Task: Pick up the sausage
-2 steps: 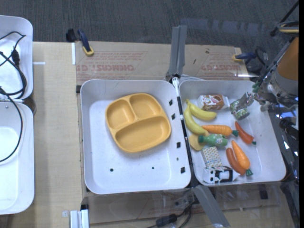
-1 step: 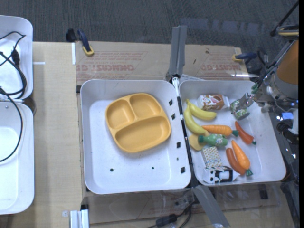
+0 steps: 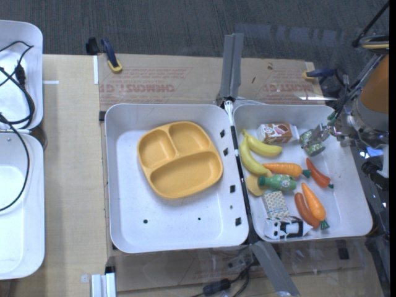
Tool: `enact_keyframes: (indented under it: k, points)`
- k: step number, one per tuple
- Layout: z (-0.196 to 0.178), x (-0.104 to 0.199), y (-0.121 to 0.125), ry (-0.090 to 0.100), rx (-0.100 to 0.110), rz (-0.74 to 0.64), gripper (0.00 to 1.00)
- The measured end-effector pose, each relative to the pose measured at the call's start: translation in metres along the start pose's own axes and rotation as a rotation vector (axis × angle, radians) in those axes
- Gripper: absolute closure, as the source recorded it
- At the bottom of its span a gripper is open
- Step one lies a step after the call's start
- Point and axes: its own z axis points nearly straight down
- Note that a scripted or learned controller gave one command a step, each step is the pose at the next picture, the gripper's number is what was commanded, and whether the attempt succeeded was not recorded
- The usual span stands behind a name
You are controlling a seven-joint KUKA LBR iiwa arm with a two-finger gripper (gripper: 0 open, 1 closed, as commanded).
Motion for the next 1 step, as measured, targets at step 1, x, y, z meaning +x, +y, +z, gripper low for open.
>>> enact_keyframes:
  k: [1]
  points:
    - [0.0011, -0.0011, -0.0082, -0.002, 0.000, -0.085, 0.00]
